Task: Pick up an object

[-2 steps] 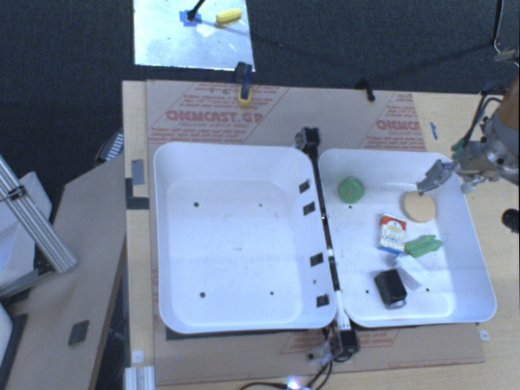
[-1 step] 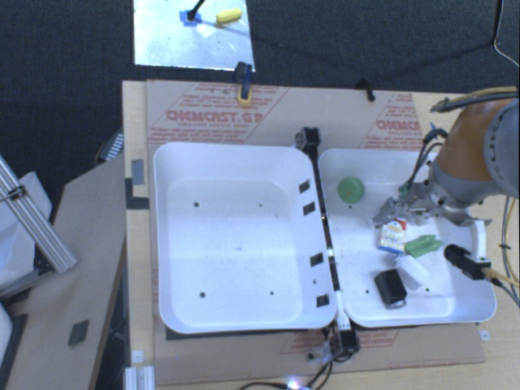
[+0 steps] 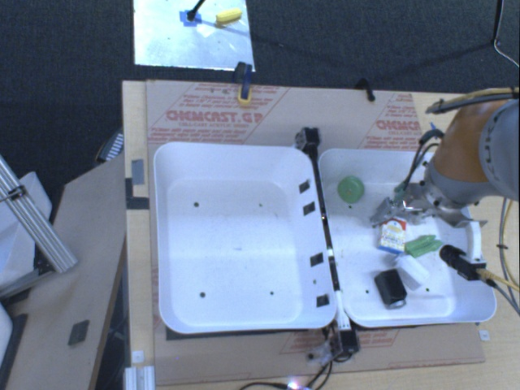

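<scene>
Nearest, at the right bin's (image 3: pixel 467 303) six o'clock, lies a black rectangular block (image 3: pixel 391 288). Beyond, toward three o'clock, a green flat piece (image 3: pixel 422 245) touches a white-and-blue printed carton (image 3: pixel 392 236) under the gripper (image 3: pixel 397 211). Farthest, at eleven o'clock, sits a green round ball (image 3: pixel 351 189).

I see the tabletop (image 3: pixel 136 242) as a pale board, with a clear printed sheet (image 3: pixel 219 112) lying on it under both bins. The left bin (image 3: pixel 236 238) and the right bin (image 3: pixel 357 218) sit side by side on that sheet, touching along a row of black clips (image 3: pixel 313 210). At the tabletop's far edge, a yellow-and-blue clamp (image 3: pixel 243 84) grips the sheet. A small grey tag (image 3: pixel 136 169) lies just left of the left bin.
</scene>
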`<action>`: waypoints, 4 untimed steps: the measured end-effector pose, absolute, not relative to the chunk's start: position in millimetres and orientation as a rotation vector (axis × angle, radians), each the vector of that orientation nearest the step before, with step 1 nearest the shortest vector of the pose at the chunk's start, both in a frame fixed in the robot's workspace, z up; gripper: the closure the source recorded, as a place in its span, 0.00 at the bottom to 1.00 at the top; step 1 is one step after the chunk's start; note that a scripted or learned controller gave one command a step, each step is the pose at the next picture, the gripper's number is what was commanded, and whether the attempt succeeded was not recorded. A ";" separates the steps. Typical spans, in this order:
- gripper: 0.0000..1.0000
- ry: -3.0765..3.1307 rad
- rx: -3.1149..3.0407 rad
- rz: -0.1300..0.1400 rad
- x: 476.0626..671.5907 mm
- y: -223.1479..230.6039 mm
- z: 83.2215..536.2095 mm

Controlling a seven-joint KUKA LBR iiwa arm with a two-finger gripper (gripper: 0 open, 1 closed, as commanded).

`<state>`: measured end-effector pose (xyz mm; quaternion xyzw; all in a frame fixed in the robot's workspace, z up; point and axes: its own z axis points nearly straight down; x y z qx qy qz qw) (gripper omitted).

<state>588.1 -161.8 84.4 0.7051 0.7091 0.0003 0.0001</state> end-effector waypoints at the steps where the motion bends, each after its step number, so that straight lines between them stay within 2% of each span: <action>1: 0.00 2.224 2.221 -0.001 556.2 -153.9 84.0; 2: 0.00 2.226 2.210 0.006 606.3 -135.3 85.5; 3: 0.00 2.229 2.214 0.002 601.6 -113.0 84.5; 4: 0.00 2.226 2.221 -0.001 569.4 -92.2 84.0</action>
